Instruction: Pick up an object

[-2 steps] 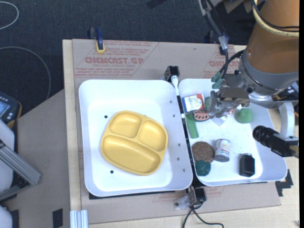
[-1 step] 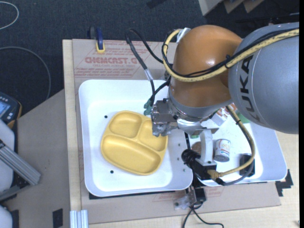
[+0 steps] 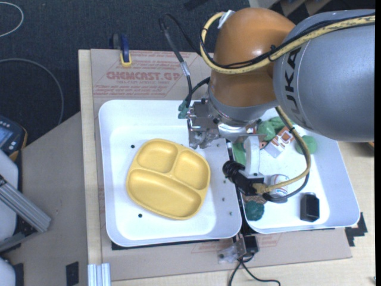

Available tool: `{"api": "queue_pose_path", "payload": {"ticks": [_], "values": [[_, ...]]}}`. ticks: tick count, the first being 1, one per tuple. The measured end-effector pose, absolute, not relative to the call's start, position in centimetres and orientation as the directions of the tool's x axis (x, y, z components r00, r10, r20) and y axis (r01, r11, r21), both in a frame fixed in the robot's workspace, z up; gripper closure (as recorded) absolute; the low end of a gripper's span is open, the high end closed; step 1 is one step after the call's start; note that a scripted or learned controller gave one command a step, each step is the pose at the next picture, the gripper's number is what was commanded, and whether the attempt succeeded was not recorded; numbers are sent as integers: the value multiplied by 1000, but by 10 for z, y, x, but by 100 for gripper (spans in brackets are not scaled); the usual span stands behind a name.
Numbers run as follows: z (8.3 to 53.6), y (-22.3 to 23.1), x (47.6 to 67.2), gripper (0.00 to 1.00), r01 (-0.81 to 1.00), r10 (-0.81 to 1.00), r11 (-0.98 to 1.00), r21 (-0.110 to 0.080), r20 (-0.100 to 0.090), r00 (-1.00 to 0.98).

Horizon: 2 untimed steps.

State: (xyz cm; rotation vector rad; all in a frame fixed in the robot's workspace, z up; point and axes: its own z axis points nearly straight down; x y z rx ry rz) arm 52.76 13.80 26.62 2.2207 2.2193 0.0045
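- Looking down from the camera view: yellow divided plate [image 3: 168,178] lying flat in the left bin [image 3: 113,159], gripper [image 3: 201,130] poised near its upper right rim, grasp state impossible to tell.
- Judging handling: probably light, rigid, slick plastic; best pinched at the raised rim or a divider ridge.
- Noting green items [image 3: 280,130] and a black block [image 3: 309,207] in the right bin [image 3: 339,183].

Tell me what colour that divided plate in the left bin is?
Yellow; the divided plate shows plainly in the camera view.

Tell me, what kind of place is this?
Probably a robot lab. A big grey robot arm reaches over two white bins on a bench, above a yellow divided plate, with loose cables on the floor.
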Motion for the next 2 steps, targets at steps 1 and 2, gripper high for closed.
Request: {"api": "queue_pose_path", "payload": {"ticks": [1,2], "values": [[381,101,479,100,1000,1000,-4,12,3,4],[299,38,479,100,1000,1000,-5,-8,-1,5]]}}
